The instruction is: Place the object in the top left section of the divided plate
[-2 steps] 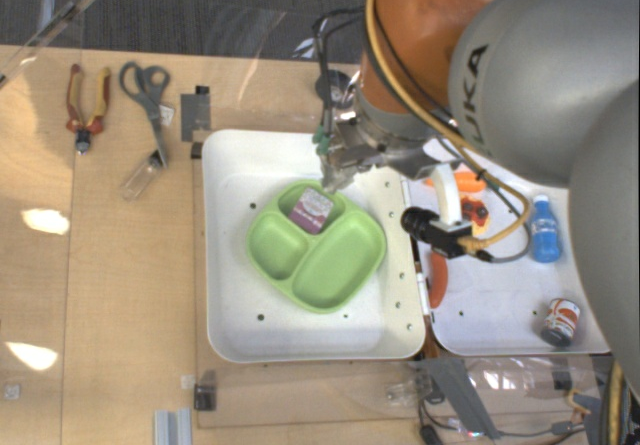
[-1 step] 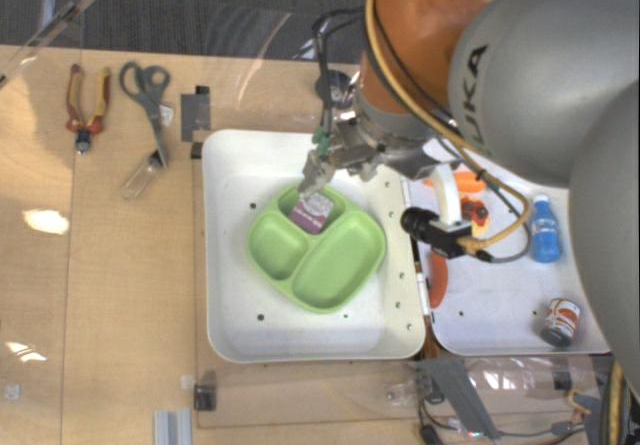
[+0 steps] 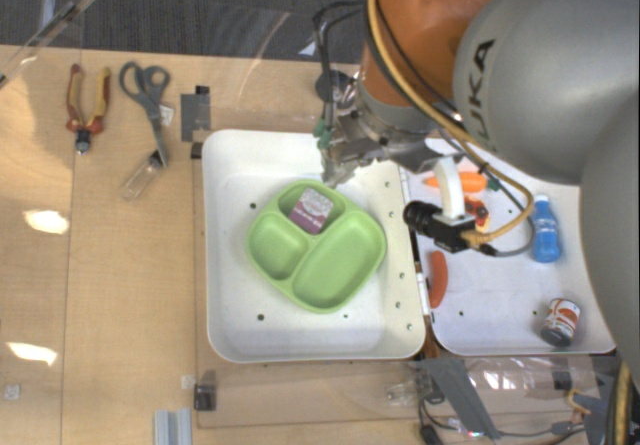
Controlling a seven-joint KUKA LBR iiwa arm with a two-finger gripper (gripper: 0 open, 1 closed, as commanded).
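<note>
A green divided plate [image 3: 330, 273] lies in the left white bin [image 3: 235, 233], turned at a slant. A small purple and white packet [image 3: 313, 210] rests in the plate's upper section. My gripper [image 3: 335, 169] hangs just above and to the right of that packet, at the plate's far rim. Nothing shows between its fingers. The wrist and orange band hide most of the gripper.
The right bin [image 3: 500, 323] holds a blue bottle [image 3: 545, 230], a red sausage-shaped item [image 3: 438, 278], an orange and white item [image 3: 455, 183] and a small can [image 3: 561, 321]. Pliers [image 3: 85, 108] and scissors [image 3: 150, 98] lie on the bench at the left.
</note>
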